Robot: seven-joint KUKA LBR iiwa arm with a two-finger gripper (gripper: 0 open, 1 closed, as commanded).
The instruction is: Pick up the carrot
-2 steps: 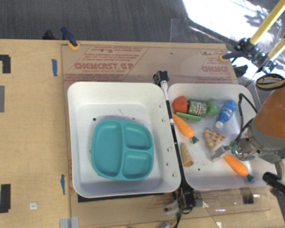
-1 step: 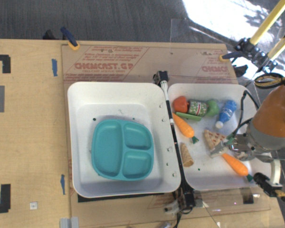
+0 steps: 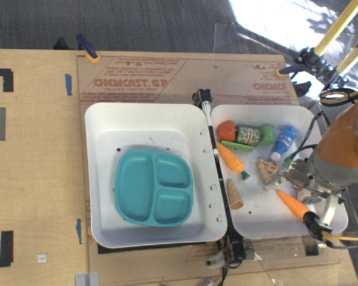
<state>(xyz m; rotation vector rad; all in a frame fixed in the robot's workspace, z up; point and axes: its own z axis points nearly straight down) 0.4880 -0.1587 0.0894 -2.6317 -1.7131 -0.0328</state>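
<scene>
— Carrot first: where is it, and which way does it lie?

— There are two, both in the right bin (image 3: 259, 231). The first carrot (image 3: 231, 157) lies close to the wall shared with the left bin (image 3: 101, 159). Its long axis runs diagonally, with the orange end toward the upper left of the view and the green tip toward the lower right. The second carrot (image 3: 294, 203) lies nearer the arm on a similar diagonal, and the end toward the lower right is dark.

— What do they look like?

— Both are smooth, tapered orange cones that look like plastic toys. Along the far side of the same bin sit a red-orange rounded piece (image 3: 227, 129), a green patterned can (image 3: 249, 135) and a blue bottle (image 3: 285, 140) with a white cap. A rough tan chunk (image 3: 267, 170) and a cork-like cylinder (image 3: 234, 195) lie nearer the middle. The left bin holds a matte teal divided plate (image 3: 154, 186).

— And the arm?

— It reaches in from the right, its orange band (image 3: 346, 145) above the bin's right rim and the wrist bent down into the bin. The gripper (image 3: 308, 188) hangs low, just beside the second carrot and well apart from the first.

— Spread or pressed together?

— I cannot tell; metal parts and cables clutter that spot. Neither carrot is visibly pinched.
</scene>
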